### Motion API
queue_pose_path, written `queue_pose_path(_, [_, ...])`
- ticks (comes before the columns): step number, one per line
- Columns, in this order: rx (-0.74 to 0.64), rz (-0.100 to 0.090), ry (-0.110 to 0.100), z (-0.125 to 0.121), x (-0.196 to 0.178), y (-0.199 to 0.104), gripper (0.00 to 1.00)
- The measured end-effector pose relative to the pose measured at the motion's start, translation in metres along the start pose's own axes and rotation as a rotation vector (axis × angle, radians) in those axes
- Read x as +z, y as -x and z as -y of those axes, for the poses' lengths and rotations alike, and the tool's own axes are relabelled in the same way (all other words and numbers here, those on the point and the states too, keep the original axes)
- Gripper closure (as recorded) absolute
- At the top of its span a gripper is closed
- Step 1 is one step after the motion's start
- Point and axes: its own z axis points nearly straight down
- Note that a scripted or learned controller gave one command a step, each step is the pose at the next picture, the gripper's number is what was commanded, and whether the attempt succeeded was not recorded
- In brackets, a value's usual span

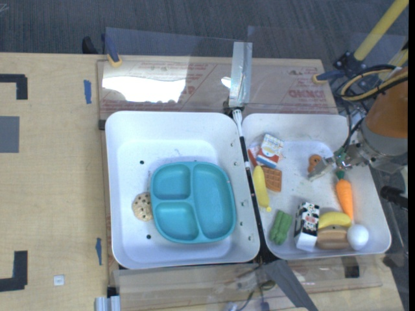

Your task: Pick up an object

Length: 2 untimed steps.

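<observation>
Right now the gripper (340,161) hangs low over the right bin (295,155), close to that bin's right wall. It looks small and dark from up here, so I cannot tell if it is open or closed. Nothing can be seen held in it.

The closest thing is a little brown round toy (316,164). It sits just beside the gripper, on the side toward the middle of the bench. It may be touching the gripper, but I cannot be sure. It is about as wide as it is long, so it does not really point any way.

The next closest thing is a carrot (345,198). It lies just below the gripper, toward the front edge of the bin. It is long and thin. Its long side runs from back to front, a bit slanted. Its green top points at the gripper and its thin tip points at the front.

I think the brown toy is the easy pick, because the gripper only has to slide a little sideways. The carrot would need a grab across its thin middle.

Past the carrot are a banana (334,219), a white egg (358,236) and a small cow-spotted box (308,216), all packed close together. Far off in the left bin (130,141) sit a blue tray (192,201) and a cookie (141,206).
</observation>
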Motion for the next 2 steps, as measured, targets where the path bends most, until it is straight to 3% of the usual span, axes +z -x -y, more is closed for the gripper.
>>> queue_pose_path(1, [0.002,0.011,0.004,-0.001,-0.011,0.003,1.00])
queue_pose_path(2, [0.119,0.013,-0.004,0.066,-0.077,-0.030,1.00])
